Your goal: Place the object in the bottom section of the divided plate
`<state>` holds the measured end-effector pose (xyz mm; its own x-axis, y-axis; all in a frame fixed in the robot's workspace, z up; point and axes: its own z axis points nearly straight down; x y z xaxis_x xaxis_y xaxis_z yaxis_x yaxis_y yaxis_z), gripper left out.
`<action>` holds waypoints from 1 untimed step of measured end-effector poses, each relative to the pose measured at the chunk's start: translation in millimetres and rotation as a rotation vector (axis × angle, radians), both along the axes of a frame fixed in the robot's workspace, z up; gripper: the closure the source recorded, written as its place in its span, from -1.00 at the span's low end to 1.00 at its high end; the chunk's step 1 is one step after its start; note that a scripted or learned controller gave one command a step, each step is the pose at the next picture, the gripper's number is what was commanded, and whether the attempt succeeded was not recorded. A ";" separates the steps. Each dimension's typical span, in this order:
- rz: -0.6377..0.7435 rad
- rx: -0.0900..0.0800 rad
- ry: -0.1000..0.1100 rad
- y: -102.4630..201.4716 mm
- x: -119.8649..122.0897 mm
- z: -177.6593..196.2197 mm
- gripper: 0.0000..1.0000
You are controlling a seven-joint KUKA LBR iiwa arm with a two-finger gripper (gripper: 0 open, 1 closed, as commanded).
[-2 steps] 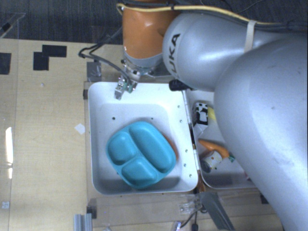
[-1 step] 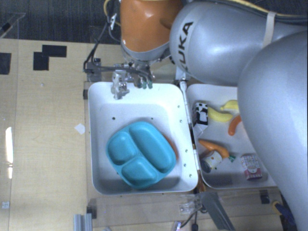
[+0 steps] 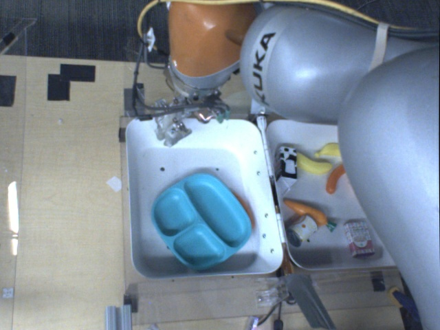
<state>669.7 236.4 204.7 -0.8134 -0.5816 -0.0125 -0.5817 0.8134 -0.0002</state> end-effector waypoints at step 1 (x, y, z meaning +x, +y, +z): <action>0.531 -0.005 -0.002 0.3 -8.0 -38.0 1.00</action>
